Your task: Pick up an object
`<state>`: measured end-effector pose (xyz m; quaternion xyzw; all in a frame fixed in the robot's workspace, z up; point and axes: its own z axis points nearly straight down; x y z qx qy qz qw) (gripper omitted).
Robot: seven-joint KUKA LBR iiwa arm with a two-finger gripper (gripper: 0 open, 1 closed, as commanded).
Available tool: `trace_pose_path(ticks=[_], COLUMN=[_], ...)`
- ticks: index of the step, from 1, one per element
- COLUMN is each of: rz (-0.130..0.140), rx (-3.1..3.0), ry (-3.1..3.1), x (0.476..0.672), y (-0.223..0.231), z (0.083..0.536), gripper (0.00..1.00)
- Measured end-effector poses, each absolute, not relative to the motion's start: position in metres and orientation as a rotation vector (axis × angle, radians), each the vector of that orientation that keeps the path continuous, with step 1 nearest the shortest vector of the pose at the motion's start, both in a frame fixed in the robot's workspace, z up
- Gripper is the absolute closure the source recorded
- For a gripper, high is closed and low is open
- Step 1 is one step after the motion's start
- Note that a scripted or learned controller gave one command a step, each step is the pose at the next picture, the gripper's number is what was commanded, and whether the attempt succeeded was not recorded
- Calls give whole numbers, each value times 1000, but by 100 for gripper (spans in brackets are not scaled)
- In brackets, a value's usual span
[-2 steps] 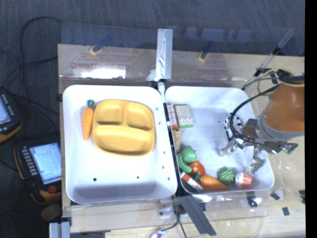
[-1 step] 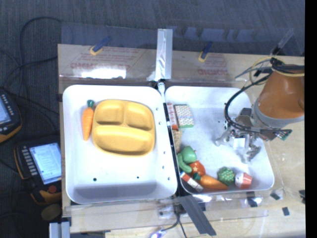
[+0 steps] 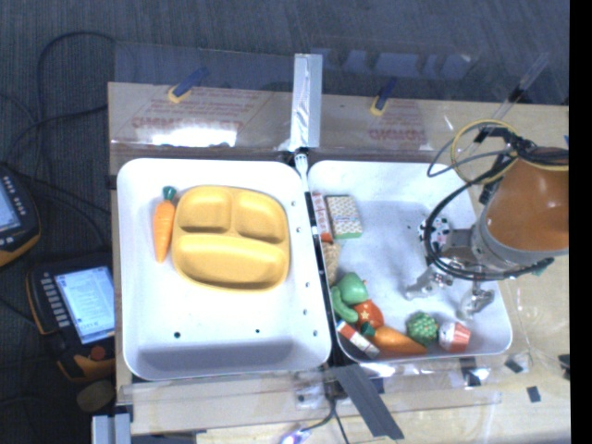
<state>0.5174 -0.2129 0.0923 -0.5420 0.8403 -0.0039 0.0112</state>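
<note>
Metal two-finger gripper [image 3: 450,294] spread wide, holds nothing, low in right white bin [image 3: 398,215]. Small green bumpy toy [image 3: 423,326] and red-white can [image 3: 454,336] just below, maybe touching. Risk: fingers shut on bare floor or knock can away.

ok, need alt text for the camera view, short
A grey arm with an orange band lowers its open gripper into the right bin, the jaws holding nothing, above toy food piled along the near edge, including a toy carrot. The left bin holds a yellow divided tray and another carrot.
</note>
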Motion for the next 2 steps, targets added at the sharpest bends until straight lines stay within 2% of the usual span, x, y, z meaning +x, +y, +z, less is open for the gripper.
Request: trace_pose_path(ticks=[1, 2], rz=[19, -16], rx=[-2222, -2187], ry=[2198, 2216], x=[525, 506], y=[-206, -205], z=[91, 93], gripper=[0, 0])
